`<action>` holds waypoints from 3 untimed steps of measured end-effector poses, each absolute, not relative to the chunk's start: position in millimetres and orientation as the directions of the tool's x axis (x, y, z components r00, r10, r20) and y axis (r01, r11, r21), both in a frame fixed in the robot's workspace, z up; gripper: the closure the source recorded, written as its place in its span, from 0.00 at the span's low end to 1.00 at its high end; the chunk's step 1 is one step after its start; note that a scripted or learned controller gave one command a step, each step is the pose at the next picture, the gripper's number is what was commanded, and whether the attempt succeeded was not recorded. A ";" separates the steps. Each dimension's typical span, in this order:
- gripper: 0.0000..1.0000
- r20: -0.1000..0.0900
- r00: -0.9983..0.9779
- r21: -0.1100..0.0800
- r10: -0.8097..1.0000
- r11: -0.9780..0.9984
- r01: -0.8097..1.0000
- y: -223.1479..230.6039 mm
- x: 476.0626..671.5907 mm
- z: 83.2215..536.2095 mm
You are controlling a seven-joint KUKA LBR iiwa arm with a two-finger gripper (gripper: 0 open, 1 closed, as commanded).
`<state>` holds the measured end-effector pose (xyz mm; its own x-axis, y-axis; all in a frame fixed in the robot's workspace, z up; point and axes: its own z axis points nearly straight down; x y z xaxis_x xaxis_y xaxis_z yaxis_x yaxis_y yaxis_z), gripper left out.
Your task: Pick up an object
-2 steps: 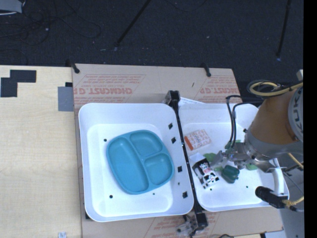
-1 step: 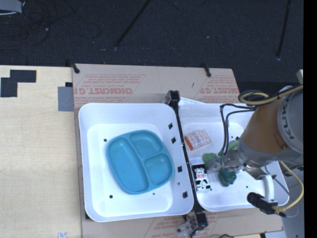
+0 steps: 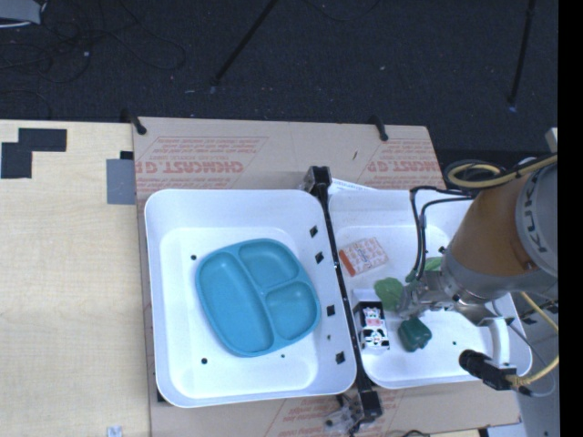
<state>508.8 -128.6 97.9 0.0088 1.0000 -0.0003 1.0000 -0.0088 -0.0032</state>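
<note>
Objects for picking lie in the right bin (image 3: 474, 371), where the arm (image 3: 496, 239) reaches in from the right side of the camera view. A light green piece (image 3: 390, 290) sits near the middle of this bin, a darker teal lump (image 3: 415, 335) lies just below it toward the front wall, an orange and white packet (image 3: 363, 256) lies flat behind them, and a small black and white box (image 3: 372, 326) rests close to the divider between the bins. The pincer (image 3: 415, 302) is low over the two green things, between them or just beside them, so I judge the program aims at one of these, probably because they are the nearest to the bin's centre and stand clear of the walls. I cannot tell how the pincer stands, as the wrist hides that part. No thing is visibly held. The packet has its long axis running slantwise, from front left to back right; the small box points its long side from front to back; the green pieces are too rounded to give a clear axis. In the left bin (image 3: 182, 217) a blue divided plate (image 3: 258, 294) lies flat, its long axis slantwise, well apart from the arm. Both bins stand on a cardboard sheet (image 3: 273, 153) on the worktop (image 3: 64, 289).
</note>
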 end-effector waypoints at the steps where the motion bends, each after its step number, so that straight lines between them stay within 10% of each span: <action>1: 1.00 0.000 0.003 0.000 1.000 -0.003 1.000 -131.1 506.2 159.7; 3: 1.00 0.000 -0.001 0.001 1.000 0.001 1.000 -140.0 506.0 272.2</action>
<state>506.0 -140.0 272.2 -0.0012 1.0000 -0.0004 1.0000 0.0012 0.0014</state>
